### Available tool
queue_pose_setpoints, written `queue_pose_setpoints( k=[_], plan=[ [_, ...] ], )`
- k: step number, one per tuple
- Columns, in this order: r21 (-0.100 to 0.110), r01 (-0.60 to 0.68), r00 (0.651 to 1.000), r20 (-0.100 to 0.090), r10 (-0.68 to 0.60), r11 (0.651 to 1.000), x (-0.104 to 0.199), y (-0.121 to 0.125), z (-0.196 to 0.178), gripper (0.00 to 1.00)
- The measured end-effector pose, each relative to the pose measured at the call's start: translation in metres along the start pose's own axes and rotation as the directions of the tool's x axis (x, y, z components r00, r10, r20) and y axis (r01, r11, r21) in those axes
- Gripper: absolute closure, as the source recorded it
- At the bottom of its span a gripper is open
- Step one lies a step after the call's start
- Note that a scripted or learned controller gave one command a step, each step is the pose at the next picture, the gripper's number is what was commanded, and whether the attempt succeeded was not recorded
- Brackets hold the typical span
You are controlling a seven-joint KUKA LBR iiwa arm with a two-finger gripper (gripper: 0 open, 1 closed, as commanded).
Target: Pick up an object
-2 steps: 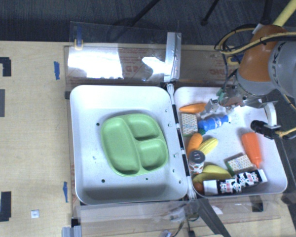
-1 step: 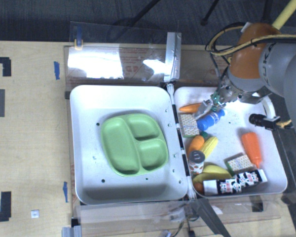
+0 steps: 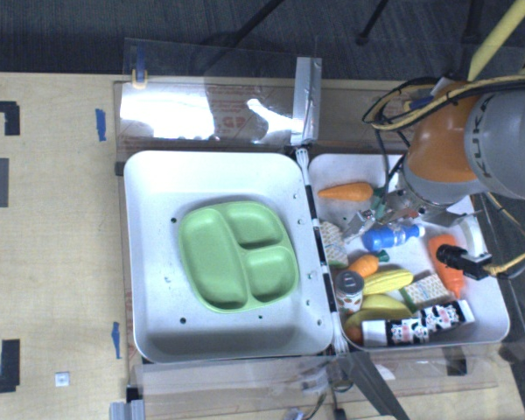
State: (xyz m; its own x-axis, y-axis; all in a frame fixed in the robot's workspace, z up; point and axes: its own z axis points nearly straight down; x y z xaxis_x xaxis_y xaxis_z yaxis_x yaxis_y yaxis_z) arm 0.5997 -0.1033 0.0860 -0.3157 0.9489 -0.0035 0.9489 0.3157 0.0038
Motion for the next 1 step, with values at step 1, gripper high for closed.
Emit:
queue_pose_setpoints(
  k=[1],
  plan=[
    [0.002, -0.065, 0.998, 0.0, 0.065, 0.998, -0.0264, -0.0715, 0.0, 0.0]
  ],
)
